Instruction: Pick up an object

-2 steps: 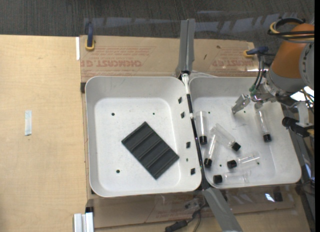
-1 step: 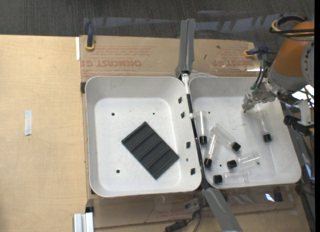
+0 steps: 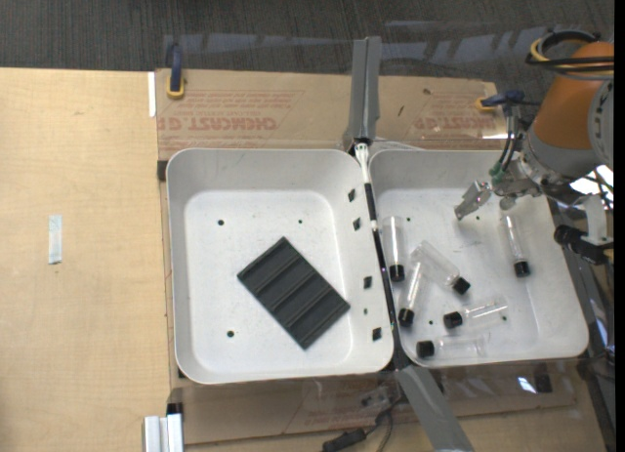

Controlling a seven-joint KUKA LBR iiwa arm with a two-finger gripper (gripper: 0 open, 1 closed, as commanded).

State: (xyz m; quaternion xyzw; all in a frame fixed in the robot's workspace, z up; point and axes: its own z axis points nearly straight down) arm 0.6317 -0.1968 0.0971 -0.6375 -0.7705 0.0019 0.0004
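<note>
You are looking at the gripper [image 3: 485, 196] hanging in the upper right of the frame, its two fingers [image 3: 471, 202] spreading apart and gripping nothing, tips hovering over bare floor at the top of the right bin [image 3: 576, 338]. Just right of the tips, a clear tube with a black cap [image 3: 515, 242] is lying lengthwise; more capped tubes [image 3: 430, 269] are sprawling across the bin's lower centre, some crossing or touching one another. These look light, rigid and slick, so they are likely rolling away under a careless pinch; you are best closing across the barrel near mid-length, fingers square to its axis, rather than on the cap end. Behind the wrist, the orange band [image 3: 566, 113] is filling the upper right corner. In the left bin [image 3: 181, 274], a dark ribbed slab [image 3: 293, 292] is lying flat and diagonal at centre, stiffer and broader, harder to span.
</note>
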